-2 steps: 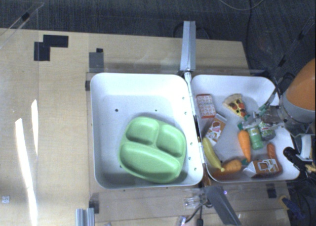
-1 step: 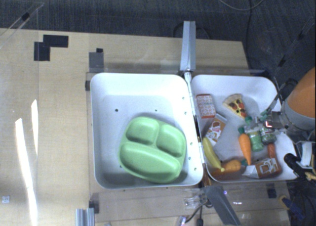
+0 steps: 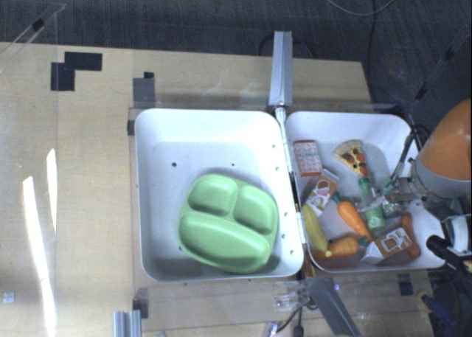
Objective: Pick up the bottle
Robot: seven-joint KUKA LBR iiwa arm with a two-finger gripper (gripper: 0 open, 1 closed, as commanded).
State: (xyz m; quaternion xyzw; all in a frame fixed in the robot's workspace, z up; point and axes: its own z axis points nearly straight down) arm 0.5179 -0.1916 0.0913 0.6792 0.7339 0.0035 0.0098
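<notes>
Now | right bin (image 3: 346, 123): toy food, cartons (image 3: 307, 157); labels unreadable | arm (image 3: 450, 153) right.

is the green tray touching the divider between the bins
Apart. The camera view shows a strip of bare white bin floor between the green tray and the divider.

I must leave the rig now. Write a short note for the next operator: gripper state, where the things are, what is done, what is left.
Gripper: low in the right bin, among the toy food; I cannot tell its finger state or whether it holds anything.
Bottle: I cannot pick it out with certainty in the clutter around the carrot and pizza slice.
Left bin: holds the green divided tray.
Done: arm reached in. Left: confirm the grasp and lift.
</notes>
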